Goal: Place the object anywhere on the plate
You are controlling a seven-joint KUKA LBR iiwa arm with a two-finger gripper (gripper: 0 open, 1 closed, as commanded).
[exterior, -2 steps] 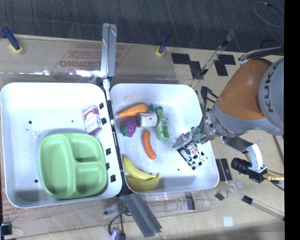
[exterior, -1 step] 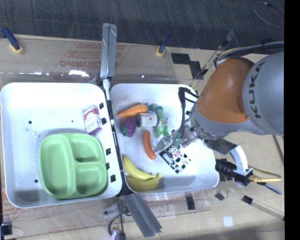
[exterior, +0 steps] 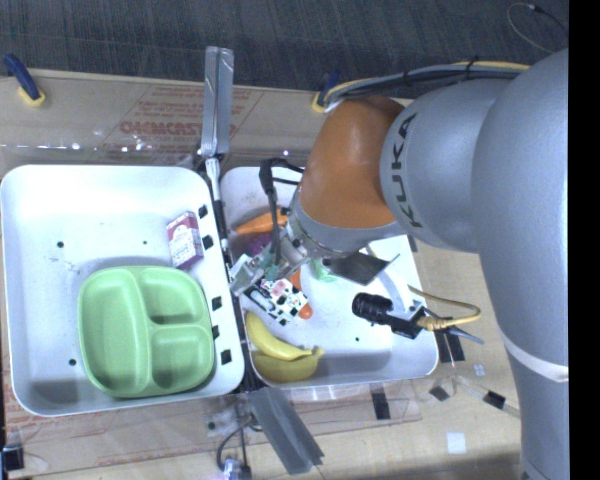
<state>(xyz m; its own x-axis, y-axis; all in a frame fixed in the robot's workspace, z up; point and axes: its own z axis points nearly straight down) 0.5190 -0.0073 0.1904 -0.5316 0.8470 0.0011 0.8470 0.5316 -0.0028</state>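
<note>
I am working in a robotics lab: clamped bench (exterior: 100, 118), taped fixtures, loose cables (exterior: 540, 18), two white bins (exterior: 40, 198).

Even overhead light, soft shadows inside the white bins (exterior: 20, 268), slightly soft focus.

White bins (exterior: 20, 298): two, side by side
Green plates (exterior: 145, 330): one, in the left bin
Small red boxes (exterior: 184, 239): one, just above the plate
Bananas (exterior: 277, 353): one, right of the plate
Orange carrots (exterior: 252, 226): one, in the right bin
</note>
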